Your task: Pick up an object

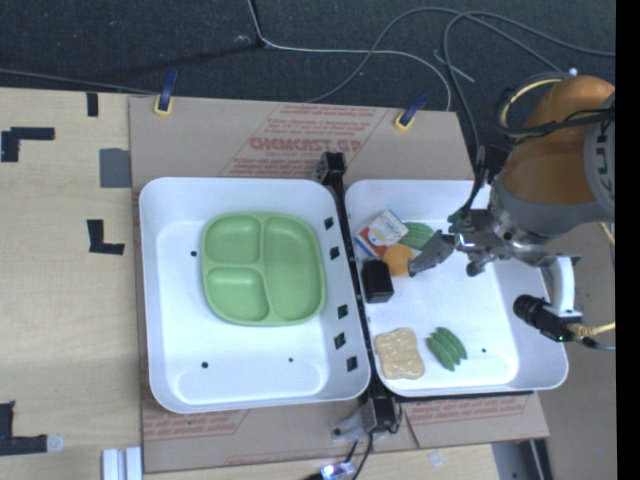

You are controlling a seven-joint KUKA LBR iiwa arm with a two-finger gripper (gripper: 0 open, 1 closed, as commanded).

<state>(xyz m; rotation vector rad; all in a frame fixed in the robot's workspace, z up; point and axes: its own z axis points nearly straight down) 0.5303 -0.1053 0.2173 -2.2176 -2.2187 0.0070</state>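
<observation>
The right bin [500,368] holds several small items. A white packet with red and blue print [379,231] lies at its far left, with a green piece [416,236] beside it. Just below them sit an orange piece [398,259] and a black block [377,282]. A tan cracker [399,353] and a green pea pod [447,348] lie near the front wall. My gripper [432,255] hangs low over the bin's middle, its tip just right of the orange piece and below the green piece. Nothing is seen held in it.
In the left bin [170,368] lies a green divided plate [265,268]. A black divider with clips [345,268] runs between the bins. Cables [450,48] trail over the dark cloth behind. The arm's grey and orange body [555,168] overhangs the right bin's far right corner.
</observation>
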